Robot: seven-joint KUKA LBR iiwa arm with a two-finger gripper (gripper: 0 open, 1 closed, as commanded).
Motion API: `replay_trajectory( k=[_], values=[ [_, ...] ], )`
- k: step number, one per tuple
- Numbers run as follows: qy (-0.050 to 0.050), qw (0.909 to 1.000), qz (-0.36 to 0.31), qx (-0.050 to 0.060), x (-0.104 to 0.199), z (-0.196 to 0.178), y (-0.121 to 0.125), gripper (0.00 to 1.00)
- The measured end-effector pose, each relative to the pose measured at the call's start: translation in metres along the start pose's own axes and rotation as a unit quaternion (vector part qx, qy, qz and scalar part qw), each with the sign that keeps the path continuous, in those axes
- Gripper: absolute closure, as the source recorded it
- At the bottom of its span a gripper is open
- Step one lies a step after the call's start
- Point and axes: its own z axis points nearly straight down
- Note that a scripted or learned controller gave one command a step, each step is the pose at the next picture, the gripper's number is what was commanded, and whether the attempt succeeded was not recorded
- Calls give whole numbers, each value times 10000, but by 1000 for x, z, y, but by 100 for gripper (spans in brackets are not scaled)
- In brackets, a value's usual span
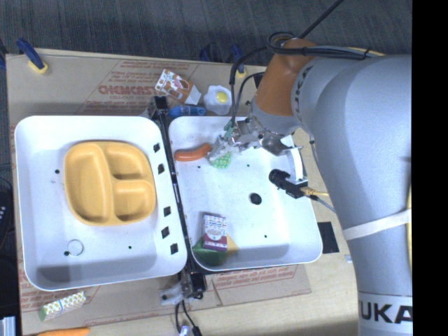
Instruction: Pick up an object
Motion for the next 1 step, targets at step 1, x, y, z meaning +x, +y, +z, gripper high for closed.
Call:
replay_trajectory(
  k=[1],
  values=[
    [2, 9903, 1390, 27, 66, -86, -23, 100]
  ],
)
